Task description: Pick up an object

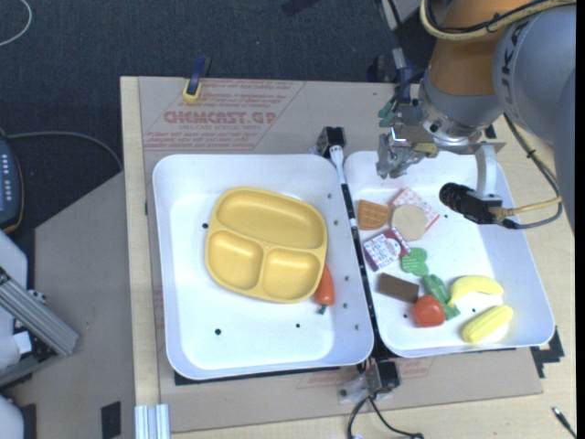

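Note:
My gripper [396,160] hangs over the far left corner of the right bin [526,273], with nothing visibly held in it. Just in front of it lie a pink-and-white packet [417,199], a brown cracker [372,214] and a round tan biscuit [409,223]. Nearer the front are a maroon packet [384,248], a green toy [417,264], a brown bar [398,287], a red tomato [428,312], a banana [475,288] and a yellow corn cob [487,323].
The left bin [178,245] holds a yellow divided plate [265,245] with an orange-red pepper [325,289] at its right edge. A black cylinder with a cable [466,204] juts over the right bin's far side. A yellow clamp [193,88] sits on the cardboard behind.

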You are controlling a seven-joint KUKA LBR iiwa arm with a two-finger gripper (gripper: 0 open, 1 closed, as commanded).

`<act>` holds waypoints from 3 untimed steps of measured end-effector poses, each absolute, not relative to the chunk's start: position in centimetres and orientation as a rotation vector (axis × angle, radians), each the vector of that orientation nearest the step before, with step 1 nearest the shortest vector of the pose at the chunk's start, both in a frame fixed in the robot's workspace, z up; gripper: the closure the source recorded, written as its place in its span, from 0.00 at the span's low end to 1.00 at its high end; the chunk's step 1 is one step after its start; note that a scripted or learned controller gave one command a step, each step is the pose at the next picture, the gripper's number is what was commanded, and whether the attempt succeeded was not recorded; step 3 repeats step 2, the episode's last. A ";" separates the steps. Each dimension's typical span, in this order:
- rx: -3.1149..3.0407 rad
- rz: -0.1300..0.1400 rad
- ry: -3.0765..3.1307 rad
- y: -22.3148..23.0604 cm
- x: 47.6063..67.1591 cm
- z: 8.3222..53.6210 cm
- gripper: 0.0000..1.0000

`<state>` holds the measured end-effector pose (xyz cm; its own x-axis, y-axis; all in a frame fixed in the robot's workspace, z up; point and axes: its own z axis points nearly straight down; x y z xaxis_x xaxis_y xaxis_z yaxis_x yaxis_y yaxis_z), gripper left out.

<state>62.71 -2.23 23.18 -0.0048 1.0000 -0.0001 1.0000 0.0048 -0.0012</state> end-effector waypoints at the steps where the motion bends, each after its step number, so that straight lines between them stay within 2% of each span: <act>1: -2.217 0.009 -2.219 -2.5 62.1 22.9 1.00; 3: -2.219 0.009 -2.217 -3.7 62.7 21.9 1.00</act>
